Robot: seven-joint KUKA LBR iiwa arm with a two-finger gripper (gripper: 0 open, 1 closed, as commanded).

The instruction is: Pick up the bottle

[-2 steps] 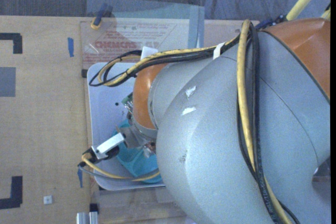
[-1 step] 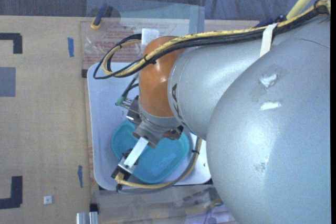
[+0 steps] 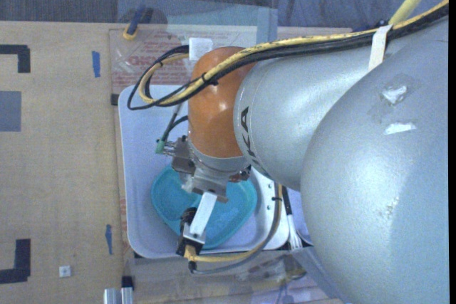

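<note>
Nearest your camera was the grey arm (image 3: 342, 153), whose thick upper link covered most of the right half of the view. That bulk followed from the reach: it came in from the right and bent steeply down, so the big link sat high and close to the lens while the wrist dropped away below it. The orange band (image 3: 214, 103) marked the turn, and under it the wrist pointed almost straight down into the white bin (image 3: 139, 153), which lay on the bench (image 3: 57, 153). The gripper (image 3: 208, 190) hung directly over a teal thing (image 3: 167, 199), a broad, rounded shape resting on the bin floor toward the near wall. You could judge that this pose suited a descent from above, since a vertical approach keeps the wrist off the bin walls. Whether the gripper was spread or pressed together you could not tell, because the wrist hid it from this angle. As for the bottle, you could not place it with any certainty: the teal thing beneath the wrist was the only candidate, and its outline was too covered to say.
</note>
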